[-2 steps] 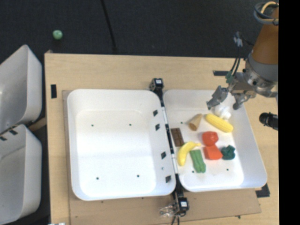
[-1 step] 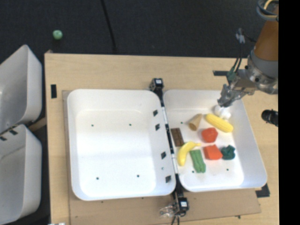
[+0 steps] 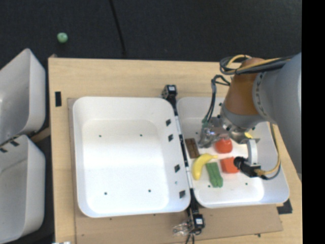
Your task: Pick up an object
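Note:
The right bin (image 3: 254,194) holds a yellow banana (image 3: 201,164), a green block (image 3: 215,175), an orange-red block (image 3: 229,165), a red-orange round piece (image 3: 223,146) and a brown bar (image 3: 191,147) by the divider. My gripper (image 3: 209,136) hangs low over the bin's middle, just left of the round piece and above the banana. The wrist hides its fingers, and nothing is seen held.
The left bin (image 3: 81,111) lies beside the right one, with a hinged divider (image 3: 179,141) between them. Cables loop off the arm at the right (image 3: 266,169). White boxes (image 3: 18,93) stand past the bench's left edge. A small green ball (image 3: 62,37) lies on the dark floor.

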{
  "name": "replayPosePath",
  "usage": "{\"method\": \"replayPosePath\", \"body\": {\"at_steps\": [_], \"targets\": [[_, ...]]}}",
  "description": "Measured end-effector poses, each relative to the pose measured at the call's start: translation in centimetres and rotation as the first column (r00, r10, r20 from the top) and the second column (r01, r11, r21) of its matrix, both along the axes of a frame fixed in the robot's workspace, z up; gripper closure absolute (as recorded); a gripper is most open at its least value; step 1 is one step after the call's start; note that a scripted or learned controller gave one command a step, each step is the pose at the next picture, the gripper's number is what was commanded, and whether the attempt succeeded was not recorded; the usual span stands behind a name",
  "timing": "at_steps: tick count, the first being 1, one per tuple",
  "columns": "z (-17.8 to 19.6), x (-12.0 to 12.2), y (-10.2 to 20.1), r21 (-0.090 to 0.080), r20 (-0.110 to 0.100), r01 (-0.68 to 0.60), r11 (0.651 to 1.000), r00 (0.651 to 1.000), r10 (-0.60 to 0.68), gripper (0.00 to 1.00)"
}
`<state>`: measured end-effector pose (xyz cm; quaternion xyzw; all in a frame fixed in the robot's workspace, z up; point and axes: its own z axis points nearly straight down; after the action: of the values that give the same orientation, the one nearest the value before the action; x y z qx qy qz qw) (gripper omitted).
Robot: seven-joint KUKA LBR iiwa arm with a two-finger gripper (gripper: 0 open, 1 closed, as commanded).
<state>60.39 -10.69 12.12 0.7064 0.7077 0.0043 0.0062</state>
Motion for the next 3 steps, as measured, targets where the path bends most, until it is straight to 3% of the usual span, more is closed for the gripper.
{"method": "replayPosePath", "body": {"at_steps": [1,2,3], "targets": [[8.6,2.9,9.0,0.004,-0.001,-0.008,1.000,1.000,0.008,1.00],[14.2,9.0,12.1,0.003,0.000,-0.005,1.000,1.000,0.005,1.00],[16.6,8.6,12.8,0.003,-0.010,-0.002,1.000,1.000,0.002,1.00]]}}
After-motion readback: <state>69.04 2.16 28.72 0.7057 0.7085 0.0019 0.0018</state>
